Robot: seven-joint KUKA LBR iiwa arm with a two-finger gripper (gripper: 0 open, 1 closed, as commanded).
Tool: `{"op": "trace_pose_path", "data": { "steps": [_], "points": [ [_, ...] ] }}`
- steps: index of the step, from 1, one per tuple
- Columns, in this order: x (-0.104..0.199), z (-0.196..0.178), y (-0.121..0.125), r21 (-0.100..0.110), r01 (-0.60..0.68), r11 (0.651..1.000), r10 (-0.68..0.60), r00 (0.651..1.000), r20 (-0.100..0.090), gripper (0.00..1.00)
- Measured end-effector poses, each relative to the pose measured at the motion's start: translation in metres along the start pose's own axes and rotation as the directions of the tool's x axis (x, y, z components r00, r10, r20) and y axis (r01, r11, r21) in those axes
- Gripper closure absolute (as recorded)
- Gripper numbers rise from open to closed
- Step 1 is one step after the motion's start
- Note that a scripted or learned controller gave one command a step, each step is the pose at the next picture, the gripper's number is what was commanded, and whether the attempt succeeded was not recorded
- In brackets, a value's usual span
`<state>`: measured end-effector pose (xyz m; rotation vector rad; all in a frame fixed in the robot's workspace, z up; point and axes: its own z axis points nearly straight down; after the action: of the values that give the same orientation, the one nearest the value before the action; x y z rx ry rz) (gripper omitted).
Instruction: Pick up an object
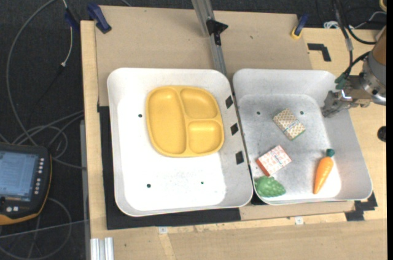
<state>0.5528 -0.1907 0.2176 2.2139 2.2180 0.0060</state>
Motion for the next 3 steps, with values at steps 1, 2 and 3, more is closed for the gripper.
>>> {"op": "trace_pose_path", "data": {
  "steps": [1,2,3],
  "points": [
    [0.000,-0.031,0.001,0.003,0.000,1.000,0.000,1.000,-0.001,1.00],
    [0.048,-0.019,0.016,0.010,0.004,1.000,-0.004,1.000,-0.006,1.00],
    [0.097,-0.028,0.033,0.005,0.005,1.000,-0.005,1.000,-0.005,1.00]
  ]
}}
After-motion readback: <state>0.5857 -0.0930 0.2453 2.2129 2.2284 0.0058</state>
